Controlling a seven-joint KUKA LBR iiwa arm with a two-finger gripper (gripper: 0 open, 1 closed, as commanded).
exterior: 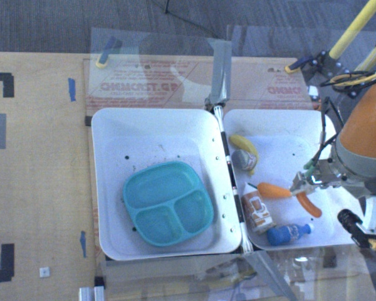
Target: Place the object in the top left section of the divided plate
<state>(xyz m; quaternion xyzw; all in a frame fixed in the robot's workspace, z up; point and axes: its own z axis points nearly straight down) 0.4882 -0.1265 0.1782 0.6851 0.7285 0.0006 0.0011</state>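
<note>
Camera view puts my gripper (305, 184) over the right bin, fingers' state untellable, the carrot (274, 190) just left of it, long axis left-right, the divided plate (168, 203) farther left.

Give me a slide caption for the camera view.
Gripper hovers by a carrot in the right bin; the blue divided plate waits in the left bin.
</note>
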